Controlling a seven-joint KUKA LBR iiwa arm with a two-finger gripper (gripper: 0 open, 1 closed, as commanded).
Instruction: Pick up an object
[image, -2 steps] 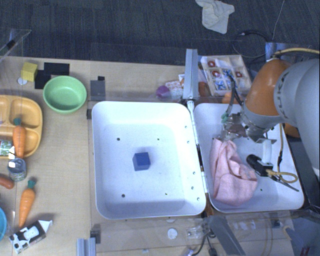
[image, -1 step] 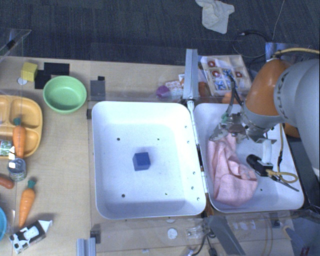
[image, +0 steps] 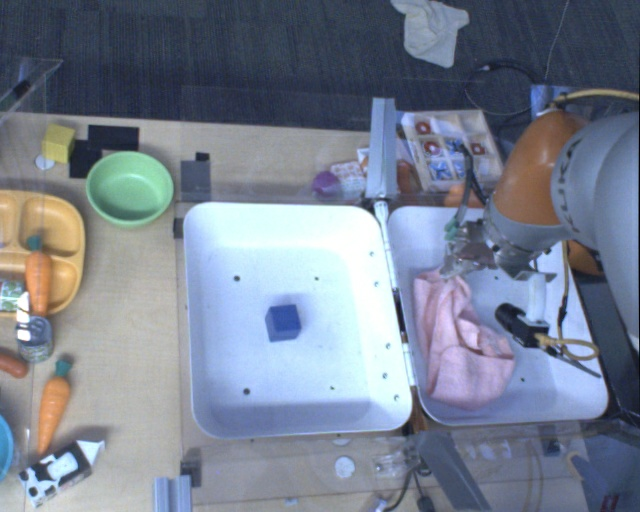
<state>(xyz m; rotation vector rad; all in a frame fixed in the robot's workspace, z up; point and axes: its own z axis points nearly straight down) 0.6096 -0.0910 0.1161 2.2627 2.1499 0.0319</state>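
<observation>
A small blue cube (image: 283, 321) lies near the middle of the left white bin (image: 215, 240). In the right white bin (image: 580, 395) a crumpled pink cloth (image: 458, 350) covers the left half of the floor. My gripper (image: 456, 262) is low in the right bin, at the cloth's upper edge, and the cloth's top corner reaches up to it. The grey arm with its orange band (image: 528, 180) comes in from the right above the bin's far side.
A metal divider (image: 382, 150) stands behind the seam between the bins. A green bowl (image: 128, 187), a yellow tray (image: 55, 235) and toy carrots (image: 52, 400) lie on the bench at the left. Printed packets (image: 440, 145) sit behind the right bin.
</observation>
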